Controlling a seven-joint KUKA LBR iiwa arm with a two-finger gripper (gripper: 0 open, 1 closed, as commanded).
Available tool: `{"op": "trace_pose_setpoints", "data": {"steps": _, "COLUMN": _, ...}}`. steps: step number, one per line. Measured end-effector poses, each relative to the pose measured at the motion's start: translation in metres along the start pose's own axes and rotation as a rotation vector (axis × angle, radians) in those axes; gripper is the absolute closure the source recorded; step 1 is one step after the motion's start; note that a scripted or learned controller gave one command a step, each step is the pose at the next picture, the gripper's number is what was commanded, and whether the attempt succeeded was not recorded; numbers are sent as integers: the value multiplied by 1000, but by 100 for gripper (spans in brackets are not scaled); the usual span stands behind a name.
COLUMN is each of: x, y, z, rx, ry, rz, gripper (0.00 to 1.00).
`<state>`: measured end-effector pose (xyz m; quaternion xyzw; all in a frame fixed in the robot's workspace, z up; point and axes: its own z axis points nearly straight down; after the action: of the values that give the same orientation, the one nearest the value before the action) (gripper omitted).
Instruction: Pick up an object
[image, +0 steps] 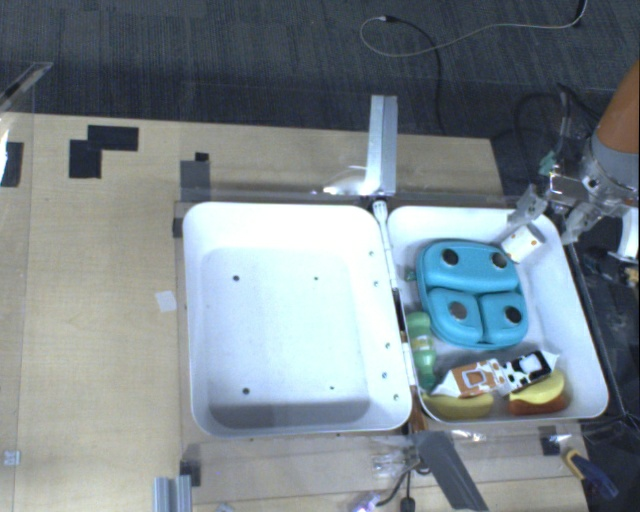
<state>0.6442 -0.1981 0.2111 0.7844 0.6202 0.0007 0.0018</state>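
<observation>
At frame's right edge, arm (618, 130) cut off, gripper (545, 215) blurred

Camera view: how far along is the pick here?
Done: nothing lifted; the blue tray, green bottle and banana lie in the right bin. In hand: the hand hangs over that bin's far right corner. Left: descend, grasp, lift.

A pale wooden bench (90, 300) – two white bins (195, 330) (side by side).
</observation>
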Motion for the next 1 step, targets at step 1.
{"op": "trace_pose_setpoints", "data": {"steps": 1, "x": 2, "y": 9, "z": -10, "rx": 1, "ry": 0, "rz": 173, "gripper": 0}}
